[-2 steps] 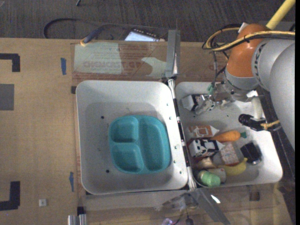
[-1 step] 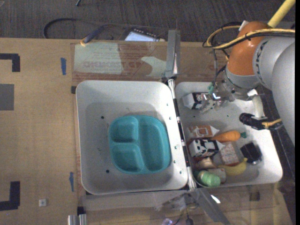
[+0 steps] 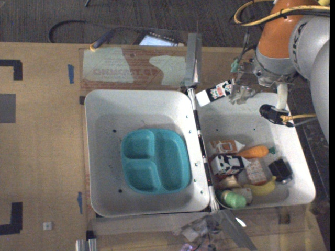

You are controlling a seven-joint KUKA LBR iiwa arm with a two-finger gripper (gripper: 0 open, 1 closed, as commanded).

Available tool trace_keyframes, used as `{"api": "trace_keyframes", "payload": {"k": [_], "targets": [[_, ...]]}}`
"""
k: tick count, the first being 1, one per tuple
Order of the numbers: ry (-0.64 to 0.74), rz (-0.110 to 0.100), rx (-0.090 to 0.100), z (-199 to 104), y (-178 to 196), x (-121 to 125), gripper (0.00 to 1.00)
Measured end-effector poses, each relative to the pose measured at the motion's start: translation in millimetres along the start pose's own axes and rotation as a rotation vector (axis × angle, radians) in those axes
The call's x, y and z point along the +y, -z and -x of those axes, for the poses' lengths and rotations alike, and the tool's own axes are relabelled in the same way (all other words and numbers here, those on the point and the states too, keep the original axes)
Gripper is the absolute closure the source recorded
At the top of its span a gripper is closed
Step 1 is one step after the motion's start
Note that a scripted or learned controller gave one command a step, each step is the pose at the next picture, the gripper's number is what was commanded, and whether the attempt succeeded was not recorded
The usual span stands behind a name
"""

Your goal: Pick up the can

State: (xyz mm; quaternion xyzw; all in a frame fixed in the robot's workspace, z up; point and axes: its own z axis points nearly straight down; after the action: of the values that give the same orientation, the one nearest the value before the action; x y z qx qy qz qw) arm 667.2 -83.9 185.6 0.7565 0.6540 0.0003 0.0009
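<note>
The can (image 3: 280,170) seems to be the small dark object lying in the right bin (image 3: 306,188), just right of and a little below the carrot (image 3: 255,151). It is small and dim, so its shape is hard to make out. It lies apart from the carrot's green end and clear of the pincer.

Below the carrot, a yellow banana (image 3: 265,187) curves along the bin floor, with its right end near the can. Left of and below the carrot stands a cow-patterned carton (image 3: 228,165), and a white and orange carton (image 3: 226,146) lies just left of the carrot. Further below and to the left of the carrot is a green rounded object (image 3: 234,198).

Well above the carrot, the pincer (image 3: 242,94) hangs over the far edge of the right bin. It is blurred, so I cannot tell whether it is open or closed, or whether it holds anything. A black and white patterned pack (image 3: 219,92) sits just left of it on the bin's far corner. The arm (image 3: 280,27) rises above and to the right of the carrot.

Far left of the carrot, the left bin (image 3: 104,119) holds a teal divided tray (image 3: 155,161). Both bins rest on the table (image 3: 42,140).
</note>
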Motion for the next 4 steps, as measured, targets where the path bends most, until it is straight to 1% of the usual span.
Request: {"api": "trace_keyframes", "payload": {"k": [1,2,3,4], "targets": [[-0.046,0.001,-0.001,86.5,-3.8,12.4,1.0],[-0.069,0.002,-0.001,120.4,-4.4,17.9,1.0],[0.211,-0.001,0.0,128.8,-20.6,19.2,1.0],[0.504,0.001,0.0,136.6,-19.1,20.7,1.0]]}}
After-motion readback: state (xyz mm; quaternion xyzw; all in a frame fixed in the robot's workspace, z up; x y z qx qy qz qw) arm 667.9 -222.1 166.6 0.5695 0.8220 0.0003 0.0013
